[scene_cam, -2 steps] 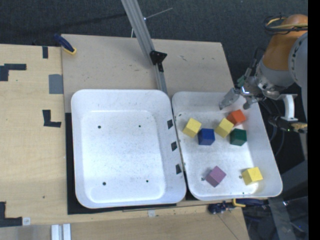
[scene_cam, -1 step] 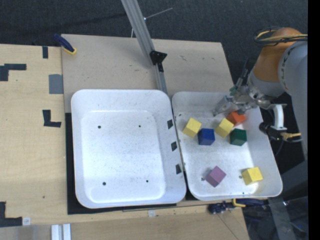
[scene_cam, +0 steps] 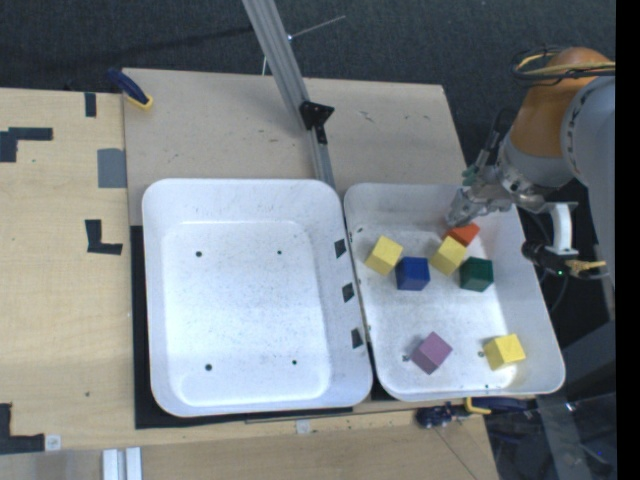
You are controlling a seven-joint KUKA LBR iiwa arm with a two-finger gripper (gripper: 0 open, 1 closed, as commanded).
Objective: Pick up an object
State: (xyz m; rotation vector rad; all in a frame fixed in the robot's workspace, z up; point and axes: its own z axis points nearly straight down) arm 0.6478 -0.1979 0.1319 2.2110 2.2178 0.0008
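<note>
The right white bin (scene_cam: pixel 390 203) holds several small blocks: a yellow one (scene_cam: pixel 383 254), a blue one (scene_cam: pixel 412 273), another yellow one (scene_cam: pixel 449 255), an orange one (scene_cam: pixel 463 234), a dark green one (scene_cam: pixel 476 273), a purple one (scene_cam: pixel 432 352) and a yellow one (scene_cam: pixel 504 350) near the front right corner. My gripper (scene_cam: pixel 464 211) hangs over the bin's far right part, just above and beside the orange block. Nothing shows between its fingers.
The left white bin (scene_cam: pixel 160 208) stands beside the right one. A slanted metal rail (scene_cam: pixel 285 68) crosses the bench behind the bins. A blue and yellow clamp (scene_cam: pixel 130 88) lies at the far left. Cables (scene_cam: pixel 560 258) hang at the right.
</note>
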